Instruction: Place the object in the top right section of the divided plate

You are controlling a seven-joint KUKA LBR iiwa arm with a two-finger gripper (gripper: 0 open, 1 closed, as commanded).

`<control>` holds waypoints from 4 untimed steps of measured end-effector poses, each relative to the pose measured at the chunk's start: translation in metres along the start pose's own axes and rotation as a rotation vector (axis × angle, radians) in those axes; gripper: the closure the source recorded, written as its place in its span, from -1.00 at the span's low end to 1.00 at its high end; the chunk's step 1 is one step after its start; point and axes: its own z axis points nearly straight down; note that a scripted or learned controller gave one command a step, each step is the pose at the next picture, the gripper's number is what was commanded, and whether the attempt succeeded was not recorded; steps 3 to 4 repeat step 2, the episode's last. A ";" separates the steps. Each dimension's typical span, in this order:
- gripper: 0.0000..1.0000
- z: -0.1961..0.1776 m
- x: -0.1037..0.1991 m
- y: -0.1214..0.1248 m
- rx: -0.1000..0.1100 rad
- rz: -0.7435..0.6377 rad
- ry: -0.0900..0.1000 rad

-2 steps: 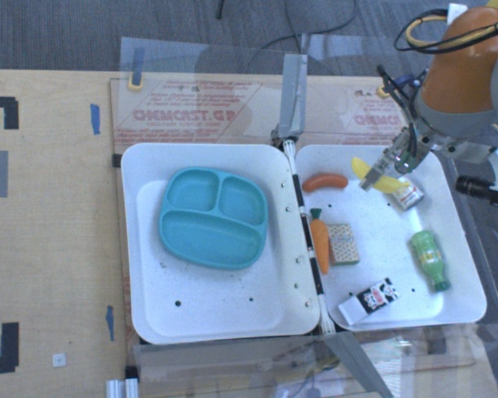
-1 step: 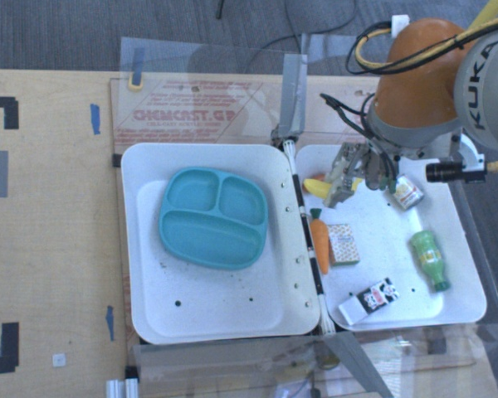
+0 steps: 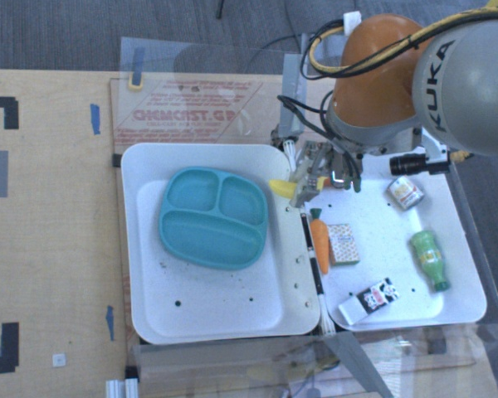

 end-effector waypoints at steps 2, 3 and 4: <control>-1.00 0.000 0.000 -0.001 0.000 0.002 0.000; -1.00 0.000 0.000 -0.001 0.000 0.002 0.000; -1.00 0.000 0.000 -0.001 0.000 0.002 0.000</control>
